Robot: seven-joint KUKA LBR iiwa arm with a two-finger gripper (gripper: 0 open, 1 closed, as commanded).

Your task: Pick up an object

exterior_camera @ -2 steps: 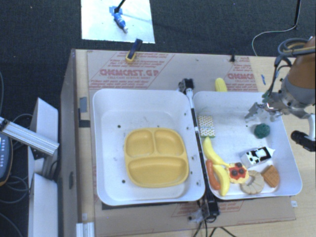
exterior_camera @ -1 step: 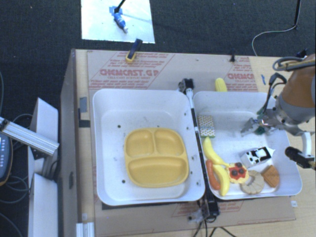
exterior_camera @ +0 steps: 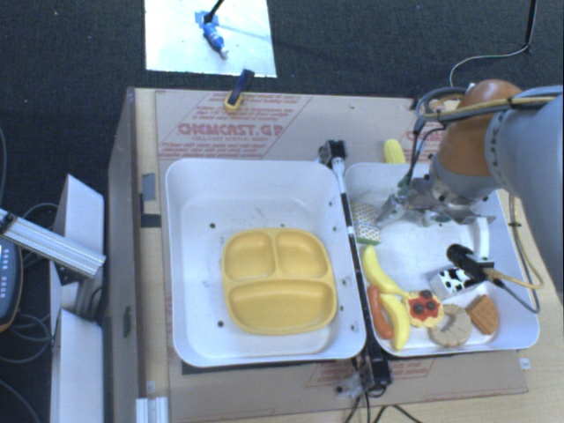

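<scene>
At the near edge of the right bin (exterior_camera: 527,329) lie one cookie (exterior_camera: 453,325), one waffle (exterior_camera: 483,314), one slice of pizza (exterior_camera: 423,307), one sausage (exterior_camera: 381,311) and one banana (exterior_camera: 384,280), close together. In the left bin (exterior_camera: 189,236) rests one yellow divided plate (exterior_camera: 278,280). Further back, the arm (exterior_camera: 515,148) bends down from the right; its gripper (exterior_camera: 395,203) is low over the right bin's far part. If it is open or closed cannot be told.

Claw (exterior_camera: 398,203) over right bin (exterior_camera: 529,324) (toys (exterior_camera: 423,311) apparently untouched)
</scene>
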